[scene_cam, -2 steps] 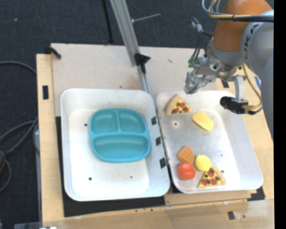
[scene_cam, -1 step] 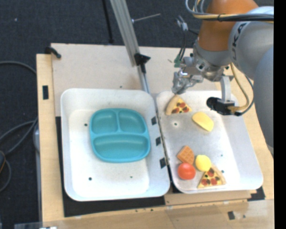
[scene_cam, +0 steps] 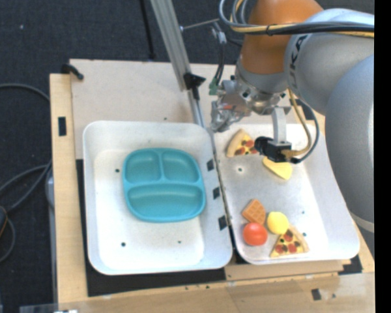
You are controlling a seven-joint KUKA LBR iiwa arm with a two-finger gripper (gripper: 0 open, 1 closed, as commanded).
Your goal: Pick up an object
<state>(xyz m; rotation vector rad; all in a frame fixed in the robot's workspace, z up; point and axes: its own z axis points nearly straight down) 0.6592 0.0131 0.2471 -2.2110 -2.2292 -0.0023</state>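
The right bin (scene_cam: 326, 194) holds several toy foods. A pizza slice (scene_cam: 241, 144) lies at its far left, with a pale yellow wedge (scene_cam: 278, 169) just to its right. Near the front sit a waffle piece (scene_cam: 253, 210), a red tomato (scene_cam: 255, 234), a yellow lemon (scene_cam: 277, 222) and a second pizza slice (scene_cam: 290, 243). My gripper (scene_cam: 223, 117) hangs over the bin's far left corner, just above and left of the first pizza slice, with nothing visibly in it.
The left bin (scene_cam: 98, 175) bears a teal divided plate (scene_cam: 163, 184). A slanted metal post (scene_cam: 176, 44) rises behind the wall between the bins, close to my gripper. The grey arm covers the right bin's far right side.
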